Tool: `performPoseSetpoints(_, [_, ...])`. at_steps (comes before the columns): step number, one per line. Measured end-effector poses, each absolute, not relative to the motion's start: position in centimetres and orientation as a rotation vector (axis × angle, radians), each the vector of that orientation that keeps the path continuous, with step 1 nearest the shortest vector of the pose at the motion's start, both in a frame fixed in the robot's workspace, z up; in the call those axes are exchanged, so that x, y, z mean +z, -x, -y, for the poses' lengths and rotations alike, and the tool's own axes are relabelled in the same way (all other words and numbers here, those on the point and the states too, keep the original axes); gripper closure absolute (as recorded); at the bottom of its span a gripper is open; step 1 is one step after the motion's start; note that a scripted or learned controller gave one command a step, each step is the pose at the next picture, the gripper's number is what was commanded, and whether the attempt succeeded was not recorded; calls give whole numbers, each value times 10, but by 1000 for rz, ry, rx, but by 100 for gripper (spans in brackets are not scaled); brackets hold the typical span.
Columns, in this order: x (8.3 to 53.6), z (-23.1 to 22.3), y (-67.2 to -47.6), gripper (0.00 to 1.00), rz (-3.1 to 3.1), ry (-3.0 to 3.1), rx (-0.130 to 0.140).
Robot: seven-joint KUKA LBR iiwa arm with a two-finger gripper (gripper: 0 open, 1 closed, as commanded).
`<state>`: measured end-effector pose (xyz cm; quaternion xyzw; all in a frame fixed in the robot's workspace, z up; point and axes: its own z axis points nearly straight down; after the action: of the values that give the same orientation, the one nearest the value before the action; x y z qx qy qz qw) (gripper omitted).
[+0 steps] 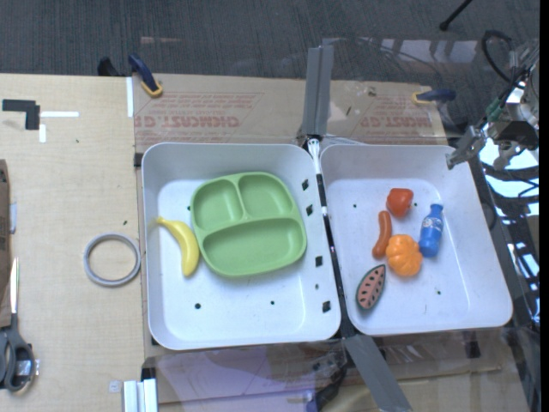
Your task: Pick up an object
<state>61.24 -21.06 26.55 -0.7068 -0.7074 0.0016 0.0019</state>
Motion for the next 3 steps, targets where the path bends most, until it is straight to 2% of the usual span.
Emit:
performPoseSetpoints(1, [156, 175, -659, 0, 2223, 2215, 6])
performPoseSetpoints(2, [89, 149, -605, 0, 2217, 2222, 4])
performPoseSetpoints(3, [96, 151, -605, 100, 2211, 2225, 8])
